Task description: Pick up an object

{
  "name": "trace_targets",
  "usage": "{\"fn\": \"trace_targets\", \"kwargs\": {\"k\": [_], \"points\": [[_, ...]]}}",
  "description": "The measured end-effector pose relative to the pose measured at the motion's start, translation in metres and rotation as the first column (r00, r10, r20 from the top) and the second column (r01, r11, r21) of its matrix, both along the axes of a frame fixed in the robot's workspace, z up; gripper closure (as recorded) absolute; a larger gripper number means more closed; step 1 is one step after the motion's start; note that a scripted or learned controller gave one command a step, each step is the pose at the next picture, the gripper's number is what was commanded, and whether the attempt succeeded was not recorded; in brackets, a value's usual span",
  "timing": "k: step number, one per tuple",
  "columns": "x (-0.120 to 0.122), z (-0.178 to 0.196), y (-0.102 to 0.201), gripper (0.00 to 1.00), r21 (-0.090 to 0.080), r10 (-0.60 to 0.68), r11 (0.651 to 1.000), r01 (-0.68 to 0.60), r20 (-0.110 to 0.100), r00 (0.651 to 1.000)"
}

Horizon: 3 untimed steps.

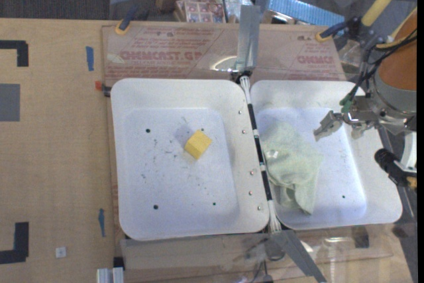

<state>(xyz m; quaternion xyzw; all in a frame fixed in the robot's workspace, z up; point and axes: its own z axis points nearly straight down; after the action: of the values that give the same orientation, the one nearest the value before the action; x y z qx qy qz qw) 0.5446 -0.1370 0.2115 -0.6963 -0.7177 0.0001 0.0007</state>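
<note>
Cut off by the right edge: most of the arm [401,69], with the hand [341,121] too blurred to judge.

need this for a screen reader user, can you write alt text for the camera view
A grey robot arm reaches in from the right, its gripper above the right white bin, beside a crumpled pale green cloth. The left white bin holds a small yellow block.

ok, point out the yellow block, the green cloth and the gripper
yellow block [197,144]: camera view, middle of its top face, left bin.
green cloth [291,162]: camera view, centre of the crumpled fabric, right bin.
gripper [326,126]: camera view, at the fingertips above the right bin.
</note>
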Motion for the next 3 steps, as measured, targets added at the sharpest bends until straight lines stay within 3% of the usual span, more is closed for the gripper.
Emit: {"fn": "trace_targets", "kwargs": {"k": [1,2,3], "points": [[0.001,0.011,-0.001,1.0,-0.002,-0.001,1.0,0.001,0.004,1.0],[0.054,-0.01,-0.01,1.0,-0.004,0.25,0.968,-0.25,0.006,0.968],[0.036,-0.054,-0.011,1.0,-0.002,0.496,0.869,-0.496,0.003,0.869]]}}
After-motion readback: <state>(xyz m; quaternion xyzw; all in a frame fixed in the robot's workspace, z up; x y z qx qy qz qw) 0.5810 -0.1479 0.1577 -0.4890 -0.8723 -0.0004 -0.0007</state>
